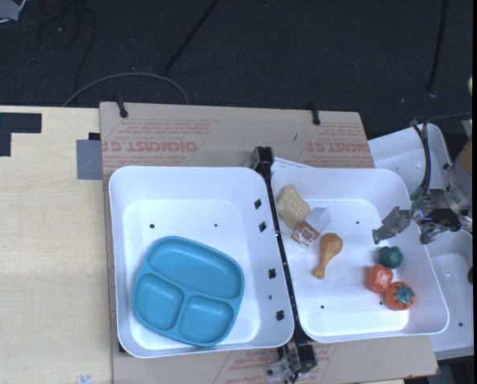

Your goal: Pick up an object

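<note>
Hovering tool [410,226] over right bin's [358,330] right edge, above toys [390,282].

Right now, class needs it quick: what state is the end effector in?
End effector: open, holding nothing, above the right bin's right side near the green toy.

- The two white bins [186,184] look like smooth, slightly glossy plastic.
- The blue sectioned tray [189,290] is matt plastic.
- The bench [38,238] is pale wood (faint grain).
- The board [222,134] under the bins looks like printed cardboard.
</note>
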You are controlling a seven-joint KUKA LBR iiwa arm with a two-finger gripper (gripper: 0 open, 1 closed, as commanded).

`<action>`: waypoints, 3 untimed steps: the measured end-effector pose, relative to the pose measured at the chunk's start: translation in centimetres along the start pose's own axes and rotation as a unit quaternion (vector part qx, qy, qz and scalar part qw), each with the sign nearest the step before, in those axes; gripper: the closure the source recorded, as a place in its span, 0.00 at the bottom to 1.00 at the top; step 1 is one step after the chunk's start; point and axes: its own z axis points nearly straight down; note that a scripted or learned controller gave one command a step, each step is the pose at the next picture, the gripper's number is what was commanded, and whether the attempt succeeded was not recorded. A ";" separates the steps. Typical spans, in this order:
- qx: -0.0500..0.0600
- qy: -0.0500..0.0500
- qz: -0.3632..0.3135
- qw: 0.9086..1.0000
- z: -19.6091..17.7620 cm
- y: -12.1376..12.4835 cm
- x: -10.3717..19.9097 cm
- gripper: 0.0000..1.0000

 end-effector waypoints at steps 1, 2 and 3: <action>-0.005 -0.001 -0.001 1.000 -0.7 0.2 0.0 0.00; -0.005 0.000 -0.001 1.000 3.6 0.1 0.3 0.00; -0.004 0.000 -0.001 1.000 9.4 -0.5 1.0 0.00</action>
